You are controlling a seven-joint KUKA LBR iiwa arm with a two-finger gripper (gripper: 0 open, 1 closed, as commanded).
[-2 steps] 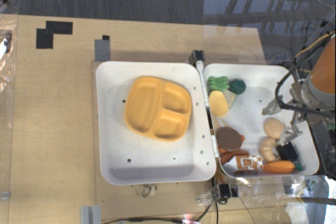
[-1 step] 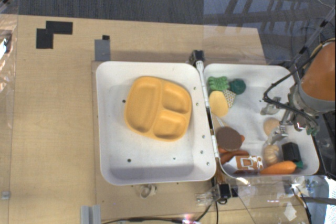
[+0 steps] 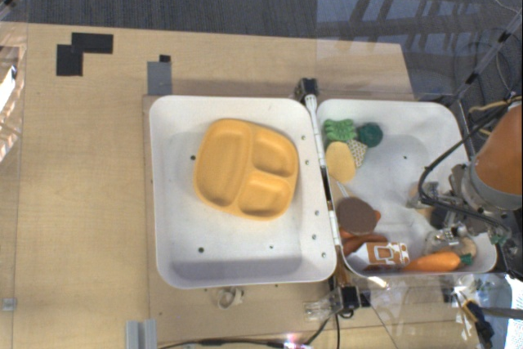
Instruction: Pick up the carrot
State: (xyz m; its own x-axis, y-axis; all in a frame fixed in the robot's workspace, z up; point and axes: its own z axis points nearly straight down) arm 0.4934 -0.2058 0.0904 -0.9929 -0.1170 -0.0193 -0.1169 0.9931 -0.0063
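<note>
Carrot [image 3: 433, 262] lies flat against the right bin's [image 3: 409, 123] near wall; your gripper [image 3: 454, 239] hovers just above it for the descent; jaw state you cannot tell.

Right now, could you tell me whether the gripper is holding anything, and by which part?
It cannot be told. The gripper sits just above the carrot in the right bin.

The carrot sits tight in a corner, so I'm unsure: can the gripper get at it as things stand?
Probably yes. The carrot lies uncovered along the right bin's near wall, just below the gripper; that wall and the small carton beside it may crowd the grasp.
</note>
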